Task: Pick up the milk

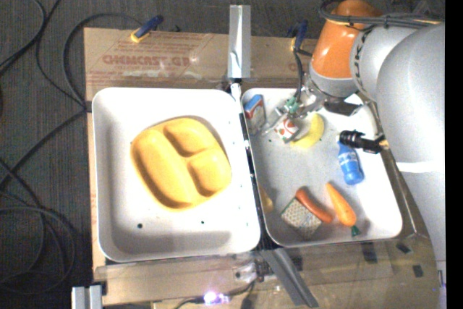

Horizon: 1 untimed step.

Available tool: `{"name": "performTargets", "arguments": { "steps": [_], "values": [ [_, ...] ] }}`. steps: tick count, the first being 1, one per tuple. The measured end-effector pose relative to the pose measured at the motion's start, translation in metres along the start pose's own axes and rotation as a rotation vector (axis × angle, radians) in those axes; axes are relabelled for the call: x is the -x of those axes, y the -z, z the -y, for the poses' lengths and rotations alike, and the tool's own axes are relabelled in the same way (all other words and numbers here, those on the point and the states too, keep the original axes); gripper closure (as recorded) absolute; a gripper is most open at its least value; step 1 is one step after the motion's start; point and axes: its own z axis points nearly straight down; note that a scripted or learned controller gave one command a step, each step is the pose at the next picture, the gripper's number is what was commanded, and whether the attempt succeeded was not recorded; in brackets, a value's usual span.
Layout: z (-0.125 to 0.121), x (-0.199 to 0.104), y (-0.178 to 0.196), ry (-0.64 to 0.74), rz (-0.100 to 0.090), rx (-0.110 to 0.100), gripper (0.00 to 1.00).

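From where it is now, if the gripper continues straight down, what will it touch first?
Probably the small red-and-white item under the gripper, beside the yellow piece. The milk carton stands further left; depth is unclear.

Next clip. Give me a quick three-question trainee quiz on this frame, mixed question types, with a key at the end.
1. True or false: the yellow divided plate lies in the left bin.
2. Multiple choice: the milk carton stands at which part of the right bin? A) its far left corner, by the divider B) its near right corner C) beside the carrot
3. Fill in: the blue bottle lies on the bin floor, just beyond the ____.

Key
1. True.
2. A. The gripper is just to the carton's right, over a small red and white item and the banana.
3. Carrot; a sausage and a grey scouring pad lie to the carrot's left.
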Motion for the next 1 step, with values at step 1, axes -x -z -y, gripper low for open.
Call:
{"name": "performTargets", "arguments": {
  "steps": [1],
  "values": [
    [0.0164,0.0365,0.1038,0.114,0.007,-0.001,0.00]
  ]
}}
